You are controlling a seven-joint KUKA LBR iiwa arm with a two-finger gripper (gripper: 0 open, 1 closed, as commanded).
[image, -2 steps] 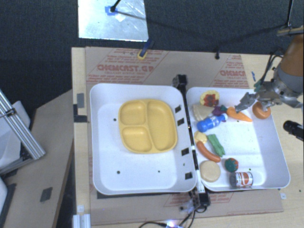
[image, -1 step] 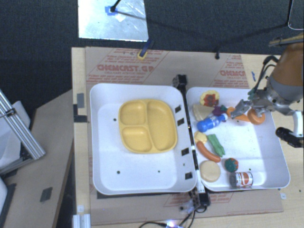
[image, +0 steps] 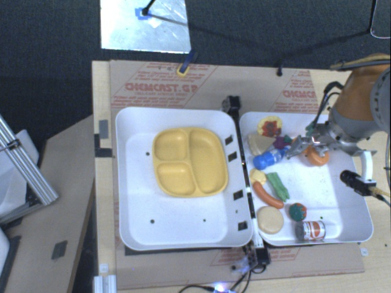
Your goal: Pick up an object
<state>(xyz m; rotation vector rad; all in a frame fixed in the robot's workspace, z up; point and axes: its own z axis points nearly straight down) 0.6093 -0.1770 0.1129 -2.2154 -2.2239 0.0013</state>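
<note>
Two white bins sit side by side, and along the lower edge of the right bin [image: 351, 221] we see a small red and white can [image: 313, 230] on its side, a green and red ball-shaped toy [image: 297, 211] just above it, and a round tan disc [image: 270, 220] to their left. Further up lie a hot dog [image: 267, 194], a green vegetable piece [image: 278, 185] beside it, and a blue bottle [image: 267, 159]. In the left bin [image: 131, 182] rests a yellow divided plate [image: 187, 162]. Toward the upper right of the frame the gripper [image: 297, 146] reaches in low over the right bin, next to an orange object [image: 317, 157] and a small purple piece [image: 281, 142]; we cannot tell whether it is spread or closed. Beyond these sit a cream wedge [image: 259, 143] and a red and yellow piece [image: 269, 126].
</note>
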